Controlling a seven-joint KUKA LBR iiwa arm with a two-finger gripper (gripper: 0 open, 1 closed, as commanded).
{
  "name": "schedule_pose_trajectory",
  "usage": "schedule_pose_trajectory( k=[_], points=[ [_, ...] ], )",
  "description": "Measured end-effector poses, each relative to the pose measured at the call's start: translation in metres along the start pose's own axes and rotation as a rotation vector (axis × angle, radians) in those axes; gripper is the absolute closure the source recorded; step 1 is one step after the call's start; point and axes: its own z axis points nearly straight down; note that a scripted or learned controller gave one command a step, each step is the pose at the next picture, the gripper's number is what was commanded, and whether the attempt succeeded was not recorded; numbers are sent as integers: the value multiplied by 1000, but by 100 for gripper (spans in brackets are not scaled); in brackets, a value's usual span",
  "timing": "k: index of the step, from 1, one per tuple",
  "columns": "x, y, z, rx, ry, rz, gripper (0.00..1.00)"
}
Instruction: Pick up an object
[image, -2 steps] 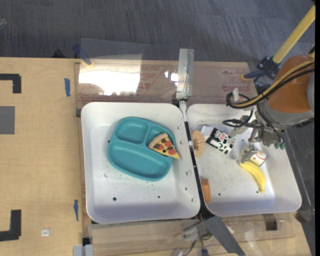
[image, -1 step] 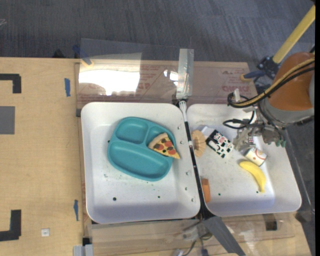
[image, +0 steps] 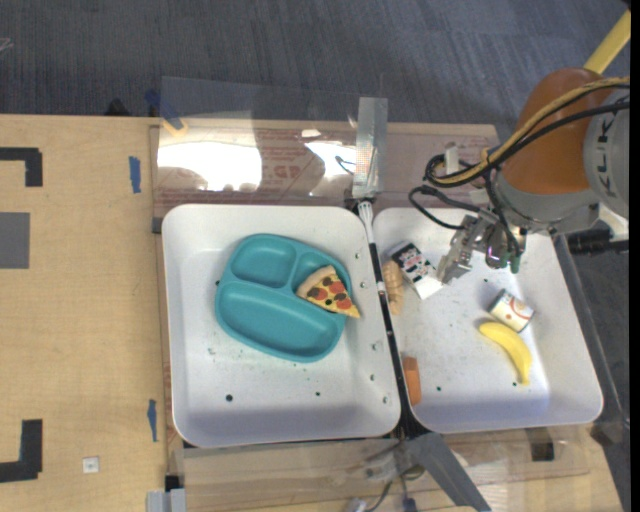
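Note:
My gripper (image: 474, 262) hangs over the upper middle of the right bin (image: 570, 395), fingers apart and nothing between them. Just left of and below it lie a small black-and-white box (image: 409, 259) and a white card (image: 428, 288). A yellow banana (image: 508, 347) lies at the bin's lower right, with a small white-and-red cup (image: 511, 312) on its side just above it. Neither touches the gripper. A tan bread piece (image: 393, 287) and an orange carrot-like stick (image: 411, 381) lie along the bin's left wall.
The left bin (image: 200, 400) holds a teal divided plate (image: 262, 300) with a pizza slice (image: 330, 291) on its right edge. Cables loop from the orange wrist band (image: 556, 140) above the right bin's back edge.

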Motion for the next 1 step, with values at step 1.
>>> schedule_pose_trajectory(
  k=[1],
  points=[
    [59, 30, -26, -5, -1, 309, 100]
  ],
)
